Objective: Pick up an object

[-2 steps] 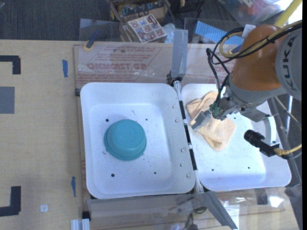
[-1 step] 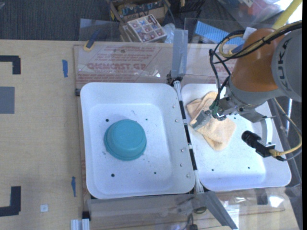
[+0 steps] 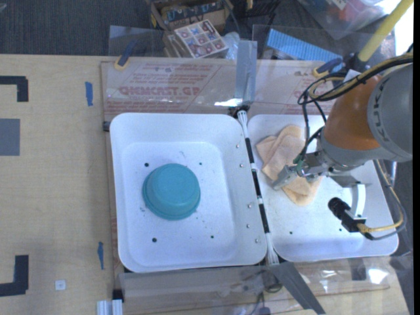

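— Where does the camera sit?
— Fixed above the bench (image 3: 46,176), looking down at a slant, far enough to take in both bins: left bin (image 3: 131,136), right bin (image 3: 380,241). The arm (image 3: 367,120) enters from the right.

Two shallow white bins sit side by side on a pale wooden counter (image 3: 52,195), seen from above. The left bin (image 3: 125,136) holds an upturned teal bowl (image 3: 172,191). In the right bin (image 3: 380,241), a tan crumpled cloth (image 3: 281,148) lies near the dividing edge. The grey and orange arm (image 3: 367,120) reaches in from the right, its tool (image 3: 283,179) down on the cloth.
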